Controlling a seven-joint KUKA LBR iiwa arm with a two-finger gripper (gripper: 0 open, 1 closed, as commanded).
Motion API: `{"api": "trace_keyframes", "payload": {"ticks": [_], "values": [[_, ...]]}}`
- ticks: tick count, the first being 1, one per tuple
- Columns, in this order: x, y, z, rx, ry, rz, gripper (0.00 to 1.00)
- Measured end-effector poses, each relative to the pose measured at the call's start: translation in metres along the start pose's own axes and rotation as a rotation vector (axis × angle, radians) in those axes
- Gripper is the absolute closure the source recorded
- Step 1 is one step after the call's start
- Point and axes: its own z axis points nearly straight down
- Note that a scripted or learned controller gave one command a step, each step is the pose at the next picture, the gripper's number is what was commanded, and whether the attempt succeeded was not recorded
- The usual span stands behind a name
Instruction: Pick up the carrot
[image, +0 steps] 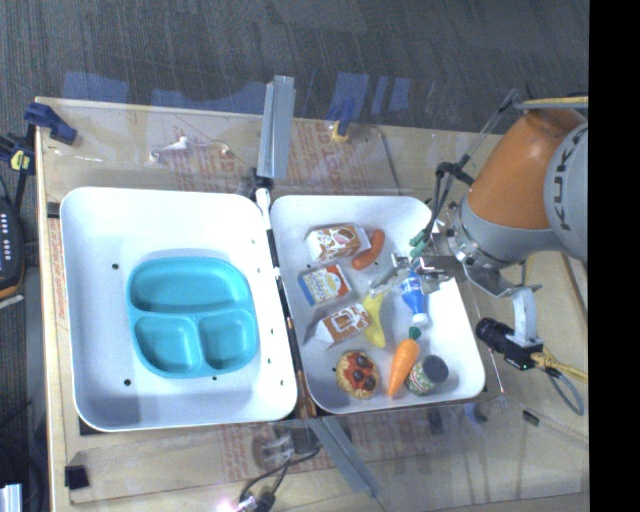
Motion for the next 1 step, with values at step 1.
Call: {"api": "trace_keyframes", "payload": {"ticks": [1], "values": [[-0.0298, -0.0433, 0.1342, -0.010, -0.002, -0.106, 0.00]]}}
